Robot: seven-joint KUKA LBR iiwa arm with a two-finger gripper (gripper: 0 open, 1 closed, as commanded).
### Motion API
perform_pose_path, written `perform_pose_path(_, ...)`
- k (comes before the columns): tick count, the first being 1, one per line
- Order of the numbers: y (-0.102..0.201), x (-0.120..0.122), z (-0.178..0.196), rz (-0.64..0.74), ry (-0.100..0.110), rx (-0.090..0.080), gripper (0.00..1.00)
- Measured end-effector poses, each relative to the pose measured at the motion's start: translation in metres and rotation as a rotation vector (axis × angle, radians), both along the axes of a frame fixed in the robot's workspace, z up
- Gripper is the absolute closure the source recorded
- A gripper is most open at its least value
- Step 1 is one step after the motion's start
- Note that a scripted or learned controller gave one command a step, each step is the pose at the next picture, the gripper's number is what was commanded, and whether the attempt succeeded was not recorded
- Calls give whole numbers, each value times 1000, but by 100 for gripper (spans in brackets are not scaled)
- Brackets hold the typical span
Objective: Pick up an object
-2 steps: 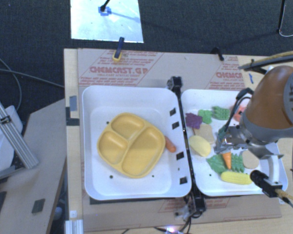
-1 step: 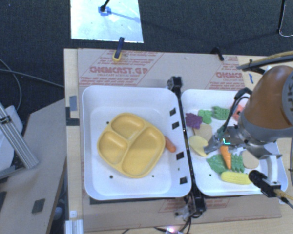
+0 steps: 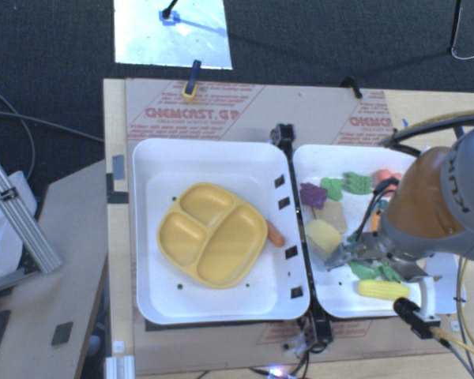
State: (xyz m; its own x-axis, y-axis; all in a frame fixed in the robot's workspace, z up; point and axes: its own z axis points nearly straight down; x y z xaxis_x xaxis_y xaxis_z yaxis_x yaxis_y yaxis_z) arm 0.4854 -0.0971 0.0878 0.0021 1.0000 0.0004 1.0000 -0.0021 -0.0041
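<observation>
Toys crowd the right bin [image 3: 316, 160]: a pale yellow block [image 3: 322, 234], a purple piece [image 3: 313, 195], green pieces [image 3: 346, 185], and a yellow corn cob [image 3: 383, 290] near the front wall. The gripper [image 3: 349, 251] sits low just beside the block, under the grey-and-orange arm [image 3: 426, 204]; how it stands I cannot tell. In the left bin [image 3: 154, 164], a yellow divided plate [image 3: 212, 234] with a small orange carrot [image 3: 275, 234] beside it.
</observation>
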Motion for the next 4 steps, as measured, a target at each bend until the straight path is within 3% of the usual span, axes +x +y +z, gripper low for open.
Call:
perform_pose_path(2,-6,1,12,5,-6,-1,0)
perform_pose_path(3,-6,2,22,5,-8,0,100)
perform_pose_path(4,-6,2,22,4,-7,0,0)
